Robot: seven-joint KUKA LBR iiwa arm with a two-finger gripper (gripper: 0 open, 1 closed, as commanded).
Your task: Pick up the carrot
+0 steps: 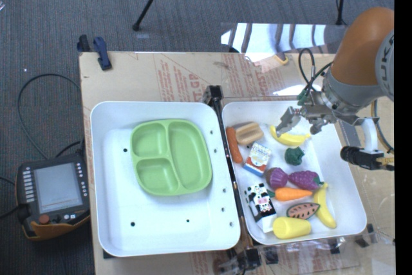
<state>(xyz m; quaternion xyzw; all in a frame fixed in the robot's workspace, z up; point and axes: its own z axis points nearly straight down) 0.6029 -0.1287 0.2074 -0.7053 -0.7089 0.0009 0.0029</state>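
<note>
The carrot [293, 193] is orange and lies on its side low in the right bin [351, 187], between a purple eggplant [304, 179] and a brown seed-patterned slice [302, 210]. My gripper [301, 120] hangs over the top of the right bin, well above and behind the carrot. Its fingers [286, 119] are open, with nothing between them. A yellow banana [290, 137] lies just under the fingertips.
The right bin also holds a bread loaf [248, 133], an orange-red sausage [234, 144], a small carton [259, 158], broccoli [294, 155], a cow-print box [261, 200], a yellow pepper [291, 227] and a second banana [324, 208]. The left bin [116, 203] holds a green divided plate [171, 156].
</note>
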